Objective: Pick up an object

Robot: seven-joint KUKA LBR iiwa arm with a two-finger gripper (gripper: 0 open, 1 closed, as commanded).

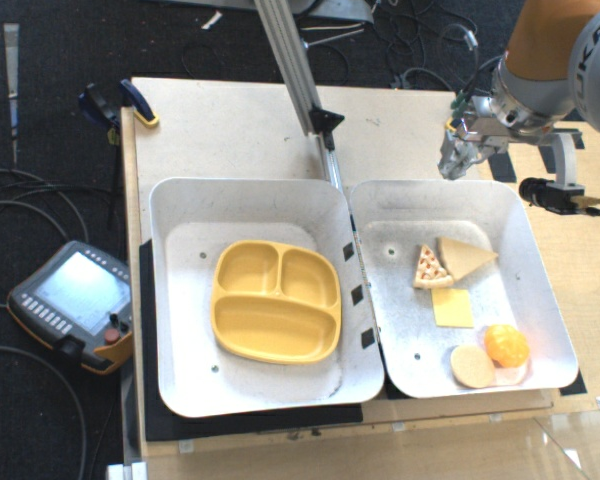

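a: you are looking down on a pale bench (230,128) with two white bins side by side. the left bin (170,268) holds a yellow divided tray (277,301), three compartments, lying flat near the bin's middle.

b: and the right bin (525,238)?

a: that is where you find the things to pick. a small pizza slice toy (431,266) lies touching a tan wedge (465,256) just to its right, both near the middle of the bin. just nearer than them sits a flat yellow square (453,308). at the near right corner, an orange ball-like piece (506,346) rests against a pale round disc (472,367), with a faint pinkish piece partly hidden beneath the orange one.

b: where is your arm?

a: the grey arm with its orange band (550,28) comes in from the far right. the gripper (458,158) hangs over the bench just beyond the right bin's far rim, well apart from every piece in it. nothing shows between its tips. whether those tips are spread or pressed together, you cannot tell at this size.

b: anything else in frame?

a: a metal pole (290,53) slants from the far side down to the seam between the bins. a handheld pendant (75,303) with a lit screen lies on the dark floor at left, among cables.
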